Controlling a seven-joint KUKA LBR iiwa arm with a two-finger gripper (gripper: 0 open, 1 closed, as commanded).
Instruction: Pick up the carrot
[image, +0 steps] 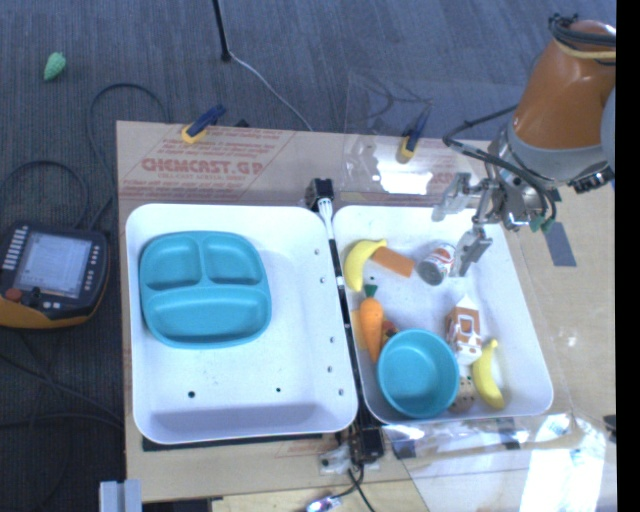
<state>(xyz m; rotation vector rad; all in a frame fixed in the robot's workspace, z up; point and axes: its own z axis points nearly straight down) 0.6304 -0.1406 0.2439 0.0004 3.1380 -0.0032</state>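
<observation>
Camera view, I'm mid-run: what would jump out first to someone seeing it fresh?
The blue divided plate stands out in the left bin. The right bin is crowded: a blue bowl near its front, the carrot against its left wall, bananas and small items around. The gripper hangs over that bin's far side, away from the carrot.

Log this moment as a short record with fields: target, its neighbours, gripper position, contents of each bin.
target: carrot, lying in the right bin near its left wall
neighbours: blue bowl touching it on the right, banana just above it
gripper: gripper over the upper part of the right bin, beside a small can, apart from the carrot
left bin: left bin holds a blue divided tray
right bin, other: orange block, second banana, small carton
</observation>
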